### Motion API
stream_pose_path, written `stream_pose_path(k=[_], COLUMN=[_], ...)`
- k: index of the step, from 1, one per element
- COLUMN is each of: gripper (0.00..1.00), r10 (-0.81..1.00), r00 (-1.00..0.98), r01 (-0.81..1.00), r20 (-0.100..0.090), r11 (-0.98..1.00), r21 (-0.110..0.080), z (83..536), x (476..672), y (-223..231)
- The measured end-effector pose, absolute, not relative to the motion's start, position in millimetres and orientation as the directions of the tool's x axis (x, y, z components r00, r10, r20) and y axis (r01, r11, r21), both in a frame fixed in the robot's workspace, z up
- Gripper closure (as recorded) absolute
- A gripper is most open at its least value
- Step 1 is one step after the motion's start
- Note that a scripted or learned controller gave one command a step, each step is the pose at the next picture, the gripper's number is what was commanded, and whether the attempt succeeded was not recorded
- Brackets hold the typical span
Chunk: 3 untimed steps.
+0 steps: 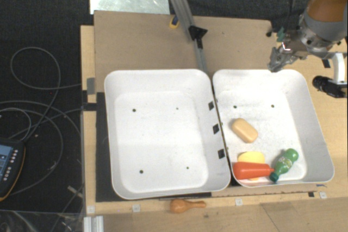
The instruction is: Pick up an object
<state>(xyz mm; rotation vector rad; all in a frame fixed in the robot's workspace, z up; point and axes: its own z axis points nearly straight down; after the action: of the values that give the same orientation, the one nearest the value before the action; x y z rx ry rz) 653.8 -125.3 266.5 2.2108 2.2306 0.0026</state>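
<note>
Started at nine o'clock of the view: noted the left bin (157,89), with a bare white floor and no part in the task so far. Spotted, off its six o'clock edge on the bench (136,46), a small orange-brown pear-shaped piece (187,205), outside both bins. Moved on to the right bin (261,81), touching the left one along the shared rim. Found there all the likely candidates, gathered toward five o'clock of that bin: a tan block (244,130) near the middle, lying alone; at six o'clock of the block, a yellow piece (251,156) touching an orange carrot-like piece (253,170); just at three o'clock of those, a green bottle (284,163), lying tilted, with its foot against the carrot-like tip. Found the gripper (276,64) at twelve o'clock of the right bin, over the far rim, well apart from every object, with nothing visible in its grasp. Could not tell whether spread or pressed together. Judged the task barely begun: nothing lifted, nothing touched. Judged left to do: choosing an object, travelling toward six o'clock, descending, closing, lifting. Rated the tan block the easiest target, clear on all sides.
</note>
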Motion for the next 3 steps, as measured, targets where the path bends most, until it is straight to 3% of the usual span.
stream_pose_path(k=[1,3], gripper=[1.00,1.00], r10=[1.000,1.000], r00=[-0.011,-0.010], r01=[1.000,1.000], r20=[0.002,0.002], r11=[0.011,0.010], r21=[0.001,-0.001], z=[258,264], x=[638.4,583.8], y=[-69,21])
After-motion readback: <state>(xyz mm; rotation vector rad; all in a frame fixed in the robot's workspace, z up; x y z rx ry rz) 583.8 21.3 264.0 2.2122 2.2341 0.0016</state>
